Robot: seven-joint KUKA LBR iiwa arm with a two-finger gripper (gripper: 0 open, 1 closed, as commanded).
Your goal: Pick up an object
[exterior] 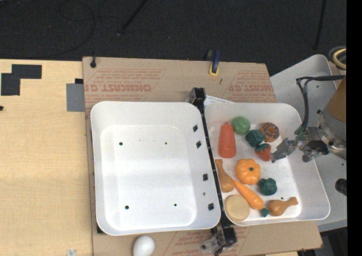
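Nearest the camera, a white ball (143, 245) lies on the cardboard sheet (169, 79) just in front of the left bin (107, 136). The right bin (308, 192) holds the toy food. Using the small orange pumpkin (248, 170) as landmark: a round tan disc (237, 207) lies nearest the front, left of a carrot (249, 195) and a tan pear-shaped gourd (281, 206). A dark green piece (267, 186) lies just right of the pumpkin, a tan squash (224, 176) just left. Behind it stand a tall red-orange pepper (227, 140), a green ball (241, 125), a dark teal piece (254, 137), a strawberry (263, 151) and a brown round piece (270, 131). The arm (334, 130) reaches in low over the bin's right rim, the gripper (281, 151) pointing left, just right of the strawberry. Its fingers look parted and hold nothing.
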